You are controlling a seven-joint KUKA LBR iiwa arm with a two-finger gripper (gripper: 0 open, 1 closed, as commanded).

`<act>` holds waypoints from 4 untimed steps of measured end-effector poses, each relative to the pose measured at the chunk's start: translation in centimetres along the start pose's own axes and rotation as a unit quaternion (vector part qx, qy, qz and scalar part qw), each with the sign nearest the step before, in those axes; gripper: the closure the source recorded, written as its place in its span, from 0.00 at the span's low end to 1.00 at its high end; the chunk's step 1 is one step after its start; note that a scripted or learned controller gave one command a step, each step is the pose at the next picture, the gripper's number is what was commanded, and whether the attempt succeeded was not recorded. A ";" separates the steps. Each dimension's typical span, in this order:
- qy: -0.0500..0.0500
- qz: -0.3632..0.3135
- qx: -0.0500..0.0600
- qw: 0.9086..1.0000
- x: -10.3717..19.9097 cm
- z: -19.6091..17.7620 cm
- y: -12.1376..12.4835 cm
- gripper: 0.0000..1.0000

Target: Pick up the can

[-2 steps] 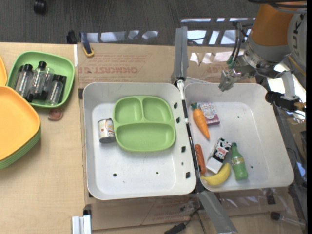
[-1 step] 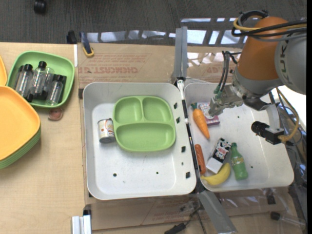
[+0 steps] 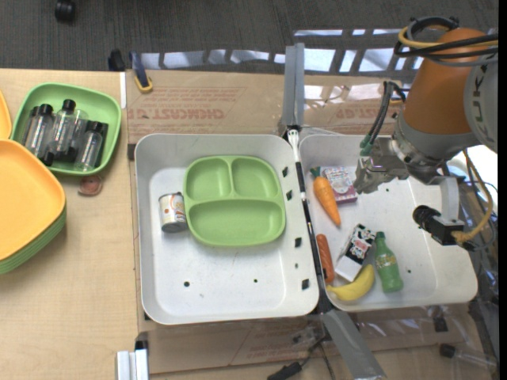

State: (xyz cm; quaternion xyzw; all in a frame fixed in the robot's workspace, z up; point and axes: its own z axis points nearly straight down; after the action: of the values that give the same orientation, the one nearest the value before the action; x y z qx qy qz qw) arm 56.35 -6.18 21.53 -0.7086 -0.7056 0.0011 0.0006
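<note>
The small cylindrical metal can (image 3: 171, 212), with a pale printed label, lies on its side on the floor of the left white bin (image 3: 158, 291), touching the left edge of the light green divided plastic plate (image 3: 234, 199) that sits in that bin. Taking that plate as the mark, everything else lies to its right, across the wall between the bins.

In the right white bin (image 3: 444, 283), nearest the plate, are an orange carrot (image 3: 326, 199) and, below it, a thin red-orange stick-shaped thing (image 3: 325, 257) along the wall. Farther from the plate lie a small pink-and-white packet (image 3: 341, 184), a black-and-white carton (image 3: 355, 252), a yellow banana (image 3: 354, 286) and a green plastic bottle (image 3: 386, 263).

The gripper (image 3: 369, 174) hangs over the right bin, just right of the pink packet, well apart from the can and the plate. It looks dark and blurred against the wrist, so I cannot tell how it is set.
</note>
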 end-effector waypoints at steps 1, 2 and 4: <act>0.000 -0.004 0.000 1.000 2.4 -1.5 1.8 1.00; -0.001 0.110 0.000 0.994 4.1 -6.2 0.7 1.00; -0.001 0.179 0.001 0.984 6.4 -0.3 3.8 1.00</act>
State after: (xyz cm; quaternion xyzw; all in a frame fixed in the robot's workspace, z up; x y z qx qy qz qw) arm 60.17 0.22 21.82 -0.8233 -0.5676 0.0026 0.0002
